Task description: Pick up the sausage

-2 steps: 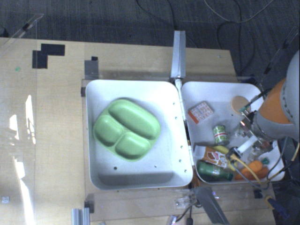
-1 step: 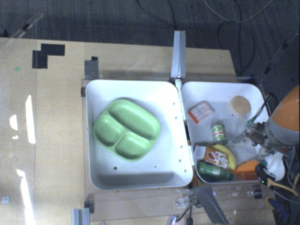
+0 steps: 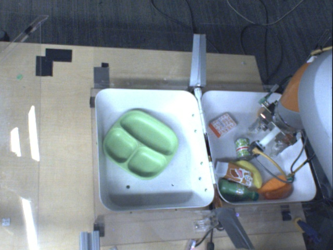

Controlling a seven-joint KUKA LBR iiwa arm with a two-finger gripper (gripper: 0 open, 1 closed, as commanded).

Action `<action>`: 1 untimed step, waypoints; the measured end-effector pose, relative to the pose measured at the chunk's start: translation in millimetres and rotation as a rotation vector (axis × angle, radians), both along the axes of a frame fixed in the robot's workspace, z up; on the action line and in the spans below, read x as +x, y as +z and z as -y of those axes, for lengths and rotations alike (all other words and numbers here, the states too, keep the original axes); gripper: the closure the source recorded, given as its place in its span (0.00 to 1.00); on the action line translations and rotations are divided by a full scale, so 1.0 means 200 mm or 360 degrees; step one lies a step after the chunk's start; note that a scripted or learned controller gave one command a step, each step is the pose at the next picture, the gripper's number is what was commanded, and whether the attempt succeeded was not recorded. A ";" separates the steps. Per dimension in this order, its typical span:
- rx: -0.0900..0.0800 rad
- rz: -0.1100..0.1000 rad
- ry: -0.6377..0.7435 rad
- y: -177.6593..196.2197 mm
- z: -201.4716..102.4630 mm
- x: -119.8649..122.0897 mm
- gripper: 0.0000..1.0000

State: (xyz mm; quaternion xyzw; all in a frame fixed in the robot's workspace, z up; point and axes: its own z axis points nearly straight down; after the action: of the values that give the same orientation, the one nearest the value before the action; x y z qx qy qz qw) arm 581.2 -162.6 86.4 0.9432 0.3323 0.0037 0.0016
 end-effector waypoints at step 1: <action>-0.0002 -0.0010 0.0101 0.42 0.14 0.13 0.00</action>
State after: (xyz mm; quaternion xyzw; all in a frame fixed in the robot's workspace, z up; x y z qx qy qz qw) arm 608.1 -190.4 171.4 0.9322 0.3620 0.0008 0.0010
